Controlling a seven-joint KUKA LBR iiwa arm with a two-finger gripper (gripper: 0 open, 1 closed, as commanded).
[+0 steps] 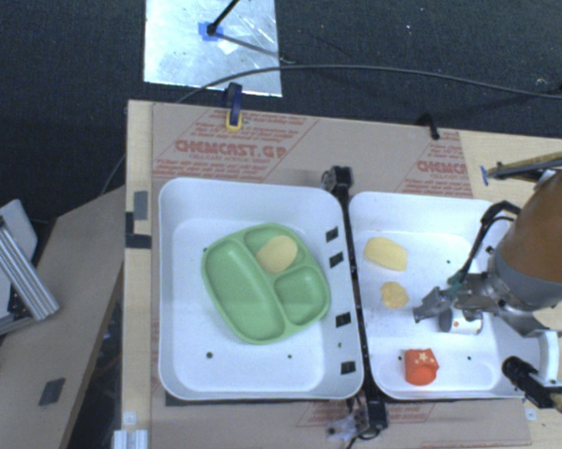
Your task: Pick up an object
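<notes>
In the right bin (432, 213) lie a larger yellow piece (387, 253), a smaller yellow piece (394, 294) and an orange-red block (421, 365) near the front wall. The gripper (443, 310) hangs low over the right bin, just right of the small yellow piece and above the orange-red block. Nothing shows between its dark fingers. In the left bin (185, 350) rests a green divided plate (259, 283) with a pale yellow object (277, 254) in its upper compartment.
The grey arm with its orange band (543, 247) covers the right bin's right side. Black clips (340, 260) sit along the wall between the bins. A cable (364, 73) runs across the dark floor behind the bench.
</notes>
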